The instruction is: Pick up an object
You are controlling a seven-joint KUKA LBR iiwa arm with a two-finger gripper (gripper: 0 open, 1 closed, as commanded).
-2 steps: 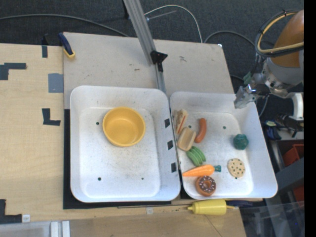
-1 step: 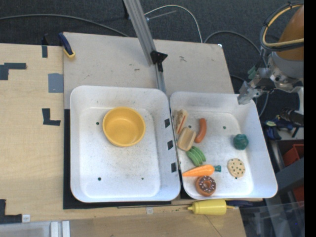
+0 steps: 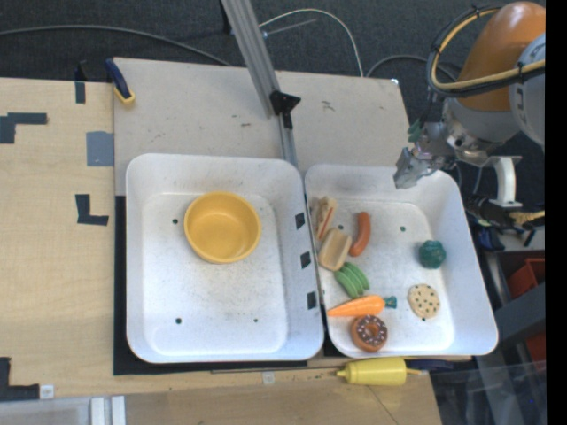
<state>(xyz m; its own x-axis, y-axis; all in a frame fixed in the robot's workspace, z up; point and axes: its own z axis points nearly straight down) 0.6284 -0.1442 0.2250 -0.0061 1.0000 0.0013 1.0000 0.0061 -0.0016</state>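
My gripper (image 3: 409, 172) hangs over the back right corner of the right bin (image 3: 461, 228), above the toy food and touching none of it. In that bin lie a sandwich (image 3: 322, 216), a bread slice (image 3: 334, 250), a sausage (image 3: 359, 234), a green pepper (image 3: 352, 280), a carrot (image 3: 359, 306), a chocolate donut (image 3: 368, 332), a cookie (image 3: 424, 301) and a dark green ball (image 3: 431, 253). A yellow bowl (image 3: 222, 227) sits in the left bin (image 3: 151, 264).
A yellow mustard bottle (image 3: 376, 372) lies on the bench just in front of the right bin. A slanted metal pole (image 3: 257, 51) runs down to the gap between the bins. Cables (image 3: 310, 20) trail behind them.
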